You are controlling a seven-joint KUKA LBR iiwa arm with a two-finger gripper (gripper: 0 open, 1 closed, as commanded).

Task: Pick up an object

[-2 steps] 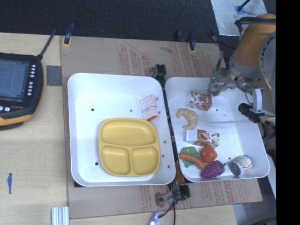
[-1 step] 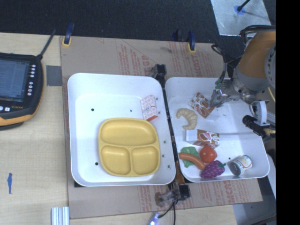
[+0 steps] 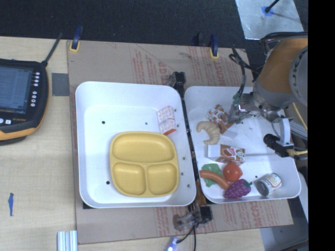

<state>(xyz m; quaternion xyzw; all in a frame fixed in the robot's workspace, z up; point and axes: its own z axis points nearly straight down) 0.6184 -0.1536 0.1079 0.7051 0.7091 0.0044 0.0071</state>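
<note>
Low in the frame, a black clamp [image 3: 202, 213] grips the cardboard sheet [image 3: 131, 61] under both bins. Red print runs along the sheet's edges, too faint to read.

Along the lower edge of the right bin [image 3: 294, 187] sit purple grapes [image 3: 237, 188] and a small tin [image 3: 269, 183] on its side, its label unreadable. Just above them are a red tomato [image 3: 232, 171], an orange carrot [image 3: 213, 179] and a green pepper [image 3: 211, 168]. Higher up lie a white block [image 3: 213, 151], a red-and-white wrapper [image 3: 233, 153] and a croissant [image 3: 211, 131]. No wording on the wrapper can be made out.

The claw [image 3: 239, 110] hangs in the upper part of the right bin, just right of a brown snack packet [image 3: 217, 115]. Whether it touches the packet, and whether it is open or closed, I cannot tell. Nothing is visibly held.

In the left bin [image 3: 81, 140] a yellow divided tray [image 3: 144, 163] lies flat, with a red-and-white sachet [image 3: 166, 120] at its upper right, print illegible. A control pendant [image 3: 18, 98] rests on the surface [image 3: 31, 182] at the left.
</note>
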